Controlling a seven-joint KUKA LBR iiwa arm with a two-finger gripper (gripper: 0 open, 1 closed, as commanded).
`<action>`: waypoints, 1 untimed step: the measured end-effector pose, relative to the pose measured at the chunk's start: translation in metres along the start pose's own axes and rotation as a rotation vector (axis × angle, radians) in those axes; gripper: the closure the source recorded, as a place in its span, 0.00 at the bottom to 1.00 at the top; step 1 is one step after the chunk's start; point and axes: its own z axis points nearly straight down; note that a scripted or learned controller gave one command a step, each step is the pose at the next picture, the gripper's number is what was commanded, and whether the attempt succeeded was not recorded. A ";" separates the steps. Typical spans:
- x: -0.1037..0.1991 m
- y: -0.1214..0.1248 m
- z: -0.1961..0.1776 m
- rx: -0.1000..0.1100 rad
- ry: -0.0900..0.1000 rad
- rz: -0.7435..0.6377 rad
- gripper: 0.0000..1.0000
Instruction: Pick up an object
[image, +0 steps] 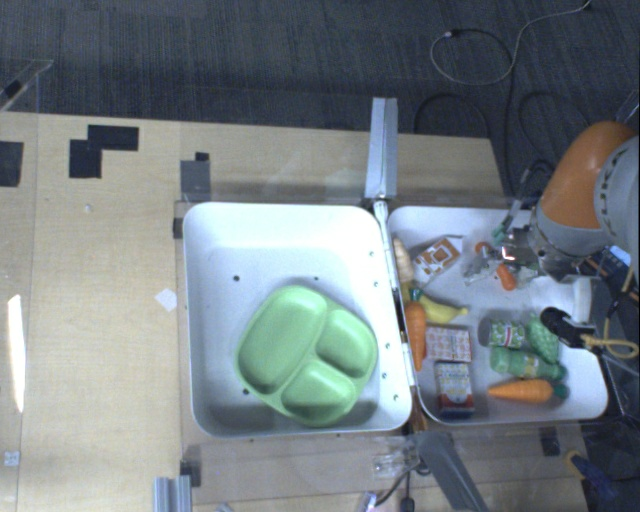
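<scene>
A green three-compartment plastic plate (308, 353) is lying in the left white bin (205, 300), while small food items are sitting in the right white bin (590, 395).

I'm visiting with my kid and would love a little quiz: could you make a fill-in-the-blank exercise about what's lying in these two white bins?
1. The pale green plastic divided plate lies in the ____ white bin.
2. That plate has ____ compartments.
3. The orange toy carrot lies near the right white bin's ____ edge.
4. The small yellow toy banana lies in the ____ bin.

Missing words: left; three; front; right
</scene>
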 end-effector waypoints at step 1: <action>0.022 -0.025 -0.001 -0.004 0.000 -0.293 0.00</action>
